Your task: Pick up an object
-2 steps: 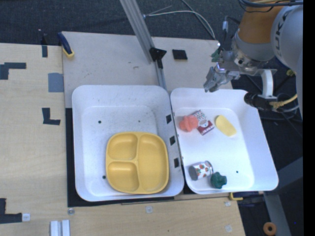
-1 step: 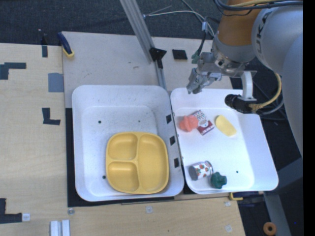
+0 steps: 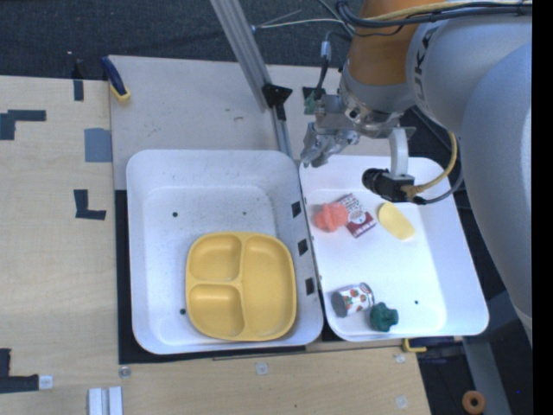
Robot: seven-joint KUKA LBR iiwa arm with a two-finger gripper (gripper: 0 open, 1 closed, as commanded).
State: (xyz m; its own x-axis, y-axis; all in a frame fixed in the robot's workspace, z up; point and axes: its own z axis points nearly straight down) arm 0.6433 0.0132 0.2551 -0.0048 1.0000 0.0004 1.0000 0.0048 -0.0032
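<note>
My gripper (image 3: 316, 153) hangs above the far left corner of the right bin (image 3: 432, 318), with nothing visible between its fingers. Nearer the front of that bin lie a pink-orange lump (image 3: 328, 217), a red and white packet (image 3: 356, 217) touching it, and a pale yellow oval piece (image 3: 397, 221). Towards the front edge of the same bin lie a small red and white can (image 3: 352, 299) on its side and a dark green object (image 3: 384, 317) beside it.
The left bin (image 3: 155, 232) holds a yellow divided plate (image 3: 240, 285) at its front. A slanted metal bar (image 3: 246, 46) runs from the top down to the bins' shared far corner. The grey arm (image 3: 484, 102) crosses the right side above the bin.
</note>
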